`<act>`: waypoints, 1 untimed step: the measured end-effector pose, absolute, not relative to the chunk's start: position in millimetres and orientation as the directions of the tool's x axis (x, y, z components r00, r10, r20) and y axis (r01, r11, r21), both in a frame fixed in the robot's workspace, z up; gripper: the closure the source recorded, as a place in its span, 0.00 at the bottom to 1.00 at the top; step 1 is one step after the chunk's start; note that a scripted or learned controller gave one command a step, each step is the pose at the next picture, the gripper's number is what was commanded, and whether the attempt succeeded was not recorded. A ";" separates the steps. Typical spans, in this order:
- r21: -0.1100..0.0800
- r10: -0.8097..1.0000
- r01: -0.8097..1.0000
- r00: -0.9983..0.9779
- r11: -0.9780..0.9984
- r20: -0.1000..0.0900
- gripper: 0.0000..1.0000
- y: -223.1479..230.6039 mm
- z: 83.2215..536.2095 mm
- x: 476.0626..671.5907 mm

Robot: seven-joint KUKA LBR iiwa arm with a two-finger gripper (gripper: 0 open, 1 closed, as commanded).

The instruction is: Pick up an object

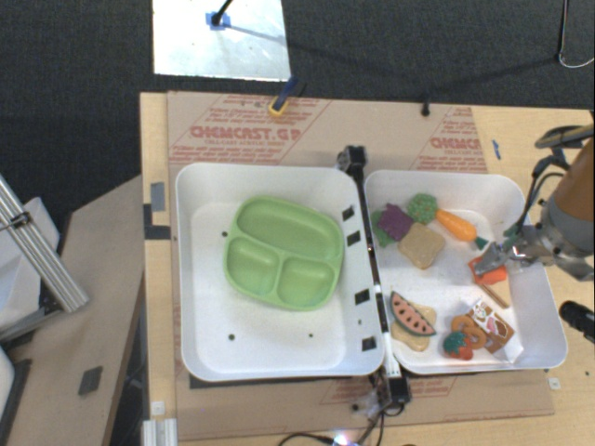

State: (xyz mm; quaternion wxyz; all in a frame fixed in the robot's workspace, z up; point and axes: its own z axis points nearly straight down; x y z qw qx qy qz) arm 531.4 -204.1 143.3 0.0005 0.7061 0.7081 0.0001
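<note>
The camera view looks down at a slant on two white bins side by side on the surface (232, 128). The left bin (200, 277) holds a green divided plate (284, 252), lying flat near the bin's middle. The right bin (539, 328) holds toy food: a purple grape bunch (393, 221) beside a green broccoli piece (423, 206), an orange carrot (456, 224) to their right, a tan bread slice (422, 245) just below them, a watermelon slice (412, 315) near the front, and a mixed cluster of small pieces (479, 331) by the front right corner. An orange-red piece (487, 268) lies against the right side of the bin, with a thin brown stick (494, 291) just below it. The arm (572, 212) reaches in from the right, and the gripper (509, 252) sits low over the right bin, just at the orange-red piece; whether it is touching or clamped on it, I cannot tell. The carrot and bread lie near to the gripper's left.
</note>
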 end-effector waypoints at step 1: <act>0.001 1.000 1.000 -0.005 0.005 -0.001 1.00 -202.1 201.4 526.6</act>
